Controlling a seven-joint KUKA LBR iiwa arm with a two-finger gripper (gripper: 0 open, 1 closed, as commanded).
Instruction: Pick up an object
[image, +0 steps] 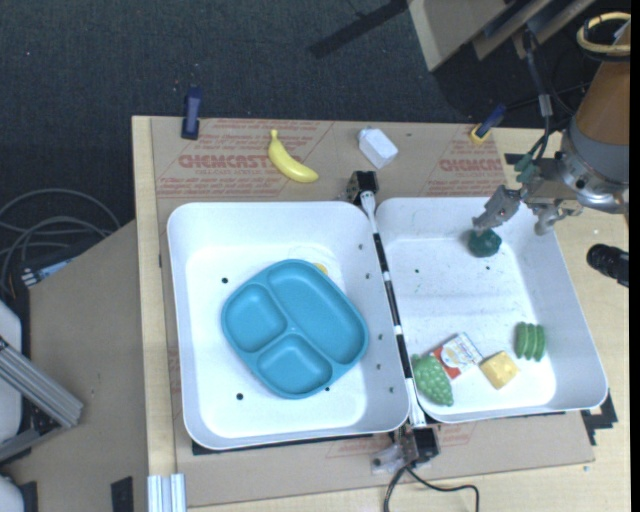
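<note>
My gripper (522, 214) hangs over the far right corner of the right bin (560, 290), open, with its two grey fingers (497, 211) spread and nothing between them. A small dark green object (484, 242) lies on the bin floor just below and left of the left finger, apart from it. Near the bin's front edge lie a green pickle-like piece (530, 340), a yellow block (498, 370), a red and white packet (458, 354) and a bumpy green piece (433, 380).
A blue divided plate (292, 327) sits in the left bin (190, 240). On the board behind the bins lie a banana (290, 160), a white block (378, 147) and a small blue item (191, 112). A black divider (385, 290) runs between the bins.
</note>
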